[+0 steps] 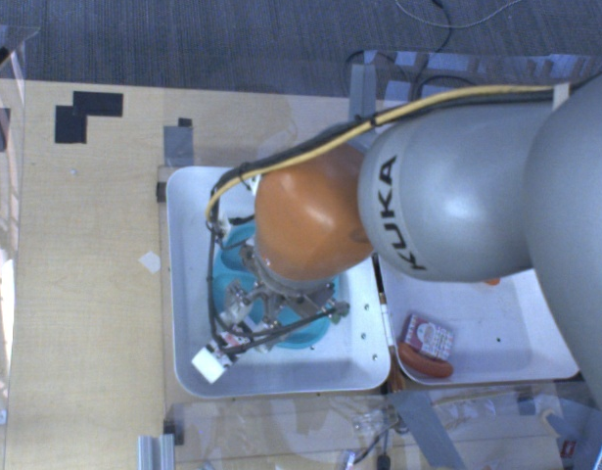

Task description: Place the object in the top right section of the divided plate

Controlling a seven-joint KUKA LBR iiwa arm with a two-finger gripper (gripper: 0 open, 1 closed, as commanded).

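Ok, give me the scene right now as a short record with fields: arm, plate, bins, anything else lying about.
arm: over the left bin, orange band above the plate
gripper: low over the plate, state unclear
plate: blue, in the left bin, mostly hidden by the arm
right bin: red sausage and a red packet at its near left corner

Arm (457, 194) reaches in from the right, orange band (305, 223) over the left bin (183, 262). Gripper (271, 306) sits low over the blue divided plate (315, 333), mostly hiding it. Right bin (516, 360) holds a red packet (426, 338) touching a sausage-like item (424, 363). Yellow cable (310, 150) runs along the arm. Worktop (85, 262) is light wood.
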